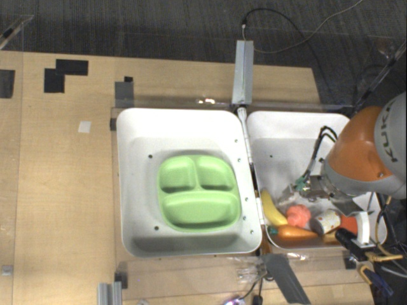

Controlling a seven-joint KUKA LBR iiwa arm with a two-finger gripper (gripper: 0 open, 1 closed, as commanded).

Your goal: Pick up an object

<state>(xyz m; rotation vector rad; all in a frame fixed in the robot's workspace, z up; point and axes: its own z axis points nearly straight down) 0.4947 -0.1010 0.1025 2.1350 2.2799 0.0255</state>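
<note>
From the camera view we see the bench (57,189) carrying two white bins side by side; the left bin (137,170) holds a green divided plate (198,191), which lies flat in the middle of its floor, nearer the right wall than the left; the right bin (280,132) has its things crowded into the near left corner and along the near edge, while its far half lies bare; there we make out a yellow banana (273,211) lying beside the left wall, a pink round thing (298,216) just right of it and touching it, an orange carrot (296,233) stretched along the near edge under both, a white cylinder (327,221) right of the pink thing, and a small orange piece (348,222) just beyond that; the arm (365,151), with its orange band, reaches in over the right edge of this bin; the gripper (304,190) hangs just above the pink round thing and close to the banana's far tip; we cannot tell whether it is wide or narrow, and we see nothing held in it; a grey metal bar (243,72) stands at the far edge where the two bins meet
</note>
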